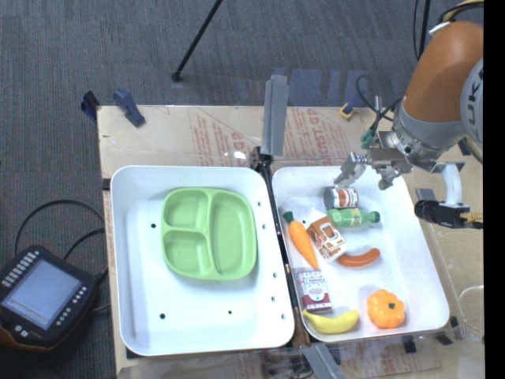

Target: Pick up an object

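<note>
The gripper (369, 172) hangs over the right bin (422, 251) at its 12 o'clock part, with the two fingers spread apart and nothing between them. A small can (342, 197) lies just under it, at 7 o'clock from the fingers. Near the can lie a green bottle (353, 217), a carrot (301, 243), a sausage (360, 257), a banana (331, 320) and a small pumpkin (386, 308). The left bin (134, 290) holds a green divided plate (210, 233).

Faint red print on the bench sheet (237, 136) and the cartons' labels are too blurred to read.
</note>
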